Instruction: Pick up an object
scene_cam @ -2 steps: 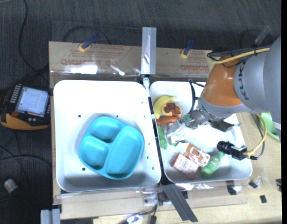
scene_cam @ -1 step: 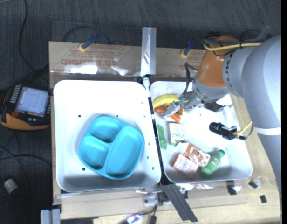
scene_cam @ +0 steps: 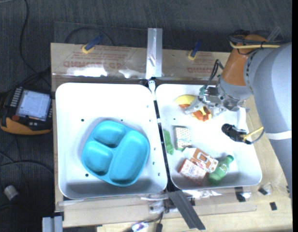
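The bench carries two white bins. The left bin, well apart from the jaws toward the view's left, holds a blue divided tray. The grey arm sets the jaws over the far part of the right bin. Jaw opening: cannot be determined (tips obscured). A red-and-white carton lies well nearer the camera than the jaws, with a green bottle against it. A patterned packet lies between carton and jaws. A yellow item lies just left of the jaws. An orange item lies at the jaws, partly covered.
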`<state>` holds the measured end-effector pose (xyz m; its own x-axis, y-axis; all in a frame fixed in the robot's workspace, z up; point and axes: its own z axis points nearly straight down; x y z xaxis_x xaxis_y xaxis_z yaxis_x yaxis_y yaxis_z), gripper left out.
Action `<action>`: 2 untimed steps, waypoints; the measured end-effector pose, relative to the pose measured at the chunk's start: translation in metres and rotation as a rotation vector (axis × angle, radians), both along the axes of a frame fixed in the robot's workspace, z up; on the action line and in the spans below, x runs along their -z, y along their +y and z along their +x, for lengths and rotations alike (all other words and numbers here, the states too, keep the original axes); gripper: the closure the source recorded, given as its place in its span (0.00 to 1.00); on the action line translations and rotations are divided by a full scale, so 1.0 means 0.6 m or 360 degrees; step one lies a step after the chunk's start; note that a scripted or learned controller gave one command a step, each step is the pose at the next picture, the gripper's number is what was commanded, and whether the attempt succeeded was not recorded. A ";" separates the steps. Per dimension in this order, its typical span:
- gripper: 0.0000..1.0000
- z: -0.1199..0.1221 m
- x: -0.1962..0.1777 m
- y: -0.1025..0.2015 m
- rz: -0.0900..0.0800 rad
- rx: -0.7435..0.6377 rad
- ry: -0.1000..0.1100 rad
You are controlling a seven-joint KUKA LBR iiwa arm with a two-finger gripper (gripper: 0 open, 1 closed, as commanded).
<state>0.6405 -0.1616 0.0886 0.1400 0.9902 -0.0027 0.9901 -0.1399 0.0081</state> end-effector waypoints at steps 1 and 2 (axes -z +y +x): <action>1.00 -0.003 -0.022 -0.005 -0.0006 -0.0001 0.0017; 1.00 0.033 -0.203 0.089 0.0002 -0.0017 0.0018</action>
